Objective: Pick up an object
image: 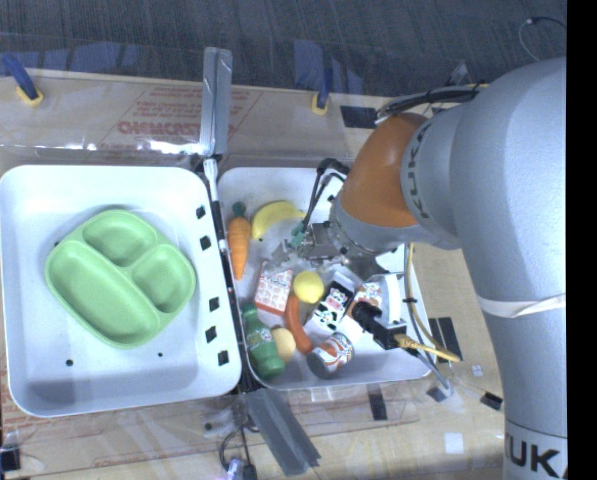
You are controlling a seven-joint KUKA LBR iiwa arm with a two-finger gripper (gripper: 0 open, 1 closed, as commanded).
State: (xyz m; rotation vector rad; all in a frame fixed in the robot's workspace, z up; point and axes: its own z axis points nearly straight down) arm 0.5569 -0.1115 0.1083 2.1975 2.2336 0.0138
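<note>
The right bin [278,180] holds a heap of toy food: an orange carrot [239,246], a yellow banana [271,218], a yellow lemon [308,287], a red-and-white carton [272,293], a red sausage [297,322] and a green bottle [260,344]. A black-and-white patterned box [328,313] and a can [330,354] lie near the front. My gripper [306,246] hangs low over the middle of this bin, just above the lemon and beside the banana. The wrist and orange band [378,173] hide much of it.
The left bin [38,368] carries a green divided plate [123,273]. A grey divider with black clips [216,298] separates the two bins. The bulky grey arm [498,208] covers the right bin's far right side, and cables [418,343] trail by its front right corner.
</note>
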